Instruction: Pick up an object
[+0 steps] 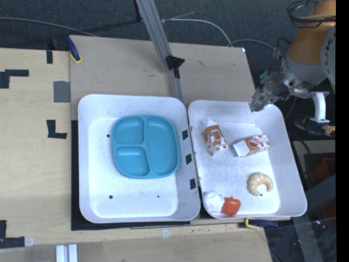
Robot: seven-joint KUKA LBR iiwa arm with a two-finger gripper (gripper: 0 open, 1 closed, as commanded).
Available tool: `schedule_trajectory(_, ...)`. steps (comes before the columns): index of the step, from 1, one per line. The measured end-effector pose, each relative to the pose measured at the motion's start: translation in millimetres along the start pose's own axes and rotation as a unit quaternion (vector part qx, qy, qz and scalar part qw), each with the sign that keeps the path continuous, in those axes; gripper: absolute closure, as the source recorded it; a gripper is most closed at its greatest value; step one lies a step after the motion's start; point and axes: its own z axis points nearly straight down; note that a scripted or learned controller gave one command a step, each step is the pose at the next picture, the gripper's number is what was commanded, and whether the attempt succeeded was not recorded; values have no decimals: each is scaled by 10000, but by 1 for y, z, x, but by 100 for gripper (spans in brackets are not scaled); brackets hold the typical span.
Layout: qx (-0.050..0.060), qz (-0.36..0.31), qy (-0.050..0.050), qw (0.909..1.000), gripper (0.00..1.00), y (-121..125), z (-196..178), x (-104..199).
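Your gripper [260, 101] hangs over the far right corner of the right bin [289, 162], and you cannot tell from this angle whether it is open or shut; nothing is seen in it.

The things you might pick all lie in that bin. A small carton [215, 138] sits near the middle toward the far edge, with a second carton [252, 145] lying just beside it on the right. A croissant [260, 183] rests nearer the right edge, apart from both. A red and white toy [223, 204] is pressed into the near left corner.

Watch three things. The two cartons lie close, so a descent aimed between them would likely shove one aside and close on nothing. The croissant is curved and rounded, so it may squirt out of a two-finger pinch. The toy in the corner leaves little room, and a finger could strike the bin wall.

The left bin [92, 162] carries only a blue divided plate [146, 146], which is flat and poor to pinch.
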Motion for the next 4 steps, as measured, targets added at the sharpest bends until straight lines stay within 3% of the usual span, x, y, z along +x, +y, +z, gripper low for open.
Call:
schedule_trajectory(1, 3, -20, 7, 10000, 100, -13, -11, 52)
schedule_trajectory(3, 18, -20, 6, 10000, 100, -48, 3, 156)
schedule_trajectory(4, 8, -25, 5, 10000, 100, -46, 2, 205)
